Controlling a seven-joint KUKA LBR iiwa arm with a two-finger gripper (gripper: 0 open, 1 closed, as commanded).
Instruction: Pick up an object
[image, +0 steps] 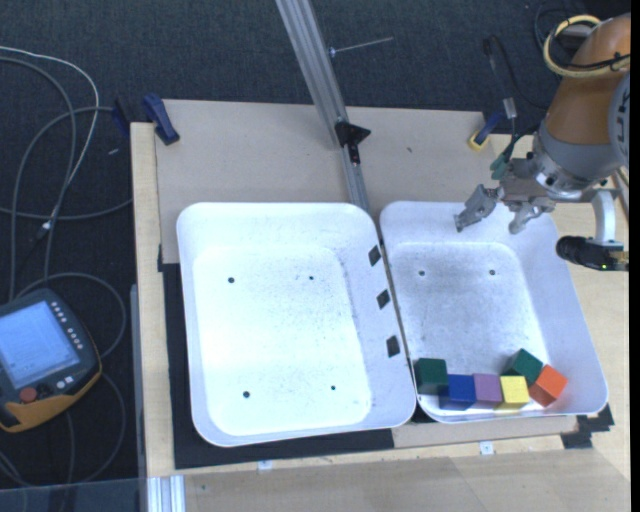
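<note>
Over the right bin's (560, 270) far rim, the tool (497, 213) hangs spread wide, clasping nothing; no lettering legible.

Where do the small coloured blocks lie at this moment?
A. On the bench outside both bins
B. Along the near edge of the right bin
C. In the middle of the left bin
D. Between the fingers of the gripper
B: the coloured blocks sit in a row along the near edge of the right bin, while the gripper hangs open over that bin's far edge with nothing between its fingers.
</note>
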